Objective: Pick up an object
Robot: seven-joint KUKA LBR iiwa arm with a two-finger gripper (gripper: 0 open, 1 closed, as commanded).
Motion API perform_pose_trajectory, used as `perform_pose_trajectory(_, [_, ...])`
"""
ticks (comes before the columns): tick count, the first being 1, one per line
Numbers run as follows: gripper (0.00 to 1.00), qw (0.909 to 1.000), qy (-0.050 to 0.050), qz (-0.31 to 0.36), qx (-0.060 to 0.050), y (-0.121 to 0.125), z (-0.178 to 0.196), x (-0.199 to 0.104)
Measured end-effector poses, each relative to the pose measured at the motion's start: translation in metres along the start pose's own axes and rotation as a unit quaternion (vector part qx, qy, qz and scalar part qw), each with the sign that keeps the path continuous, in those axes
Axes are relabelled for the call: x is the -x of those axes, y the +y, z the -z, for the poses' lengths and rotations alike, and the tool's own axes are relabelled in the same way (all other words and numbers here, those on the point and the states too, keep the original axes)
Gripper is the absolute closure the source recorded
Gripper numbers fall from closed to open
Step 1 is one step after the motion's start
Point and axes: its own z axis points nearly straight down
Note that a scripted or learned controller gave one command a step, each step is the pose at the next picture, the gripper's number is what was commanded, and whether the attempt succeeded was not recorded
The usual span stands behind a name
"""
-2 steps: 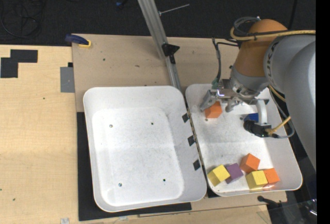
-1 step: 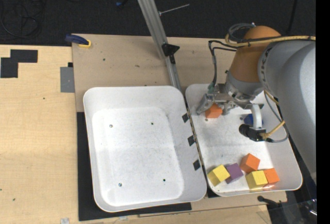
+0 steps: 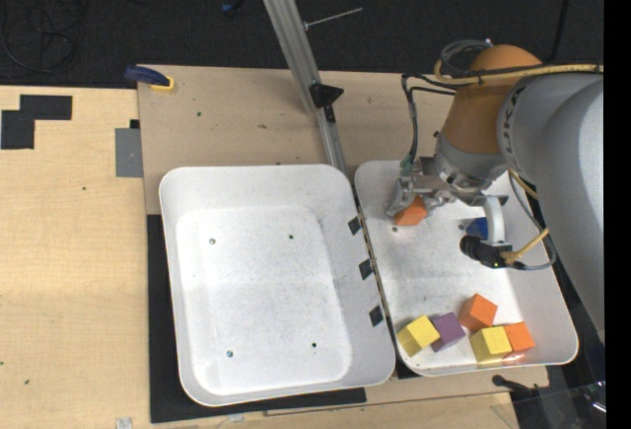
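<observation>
Nearest the camera, five blocks clustered in the right bin's point(image 3: 552, 343) front corner: a yellow block point(image 3: 419, 332), a purple block point(image 3: 449, 328), an orange cube point(image 3: 478, 311), a second yellow block point(image 3: 490, 344) and an orange block point(image 3: 519, 337) against the front rim. Farther back, the gripper point(image 3: 412, 204) hovered near that bin's left wall with an orange piece point(image 3: 410, 213) showing between its fingers, which looked closed on it, though not surely. Doing this step well probably meant rising straight up, since the left wall and divider clips stood just beside. The left bin point(image 3: 187, 190) offered wide open floor; the cluster lay well apart.
</observation>
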Motion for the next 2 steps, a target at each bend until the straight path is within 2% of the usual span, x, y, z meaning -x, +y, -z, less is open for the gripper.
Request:
perform_pose_trajectory(1, [1.0,1.0,0.0,0.0,0.002,-0.001,0.043,-0.004])
perform_pose_trajectory(2, [1.0,1.0,-0.001,-0.002,0.004,-0.001,0.105,0.004])
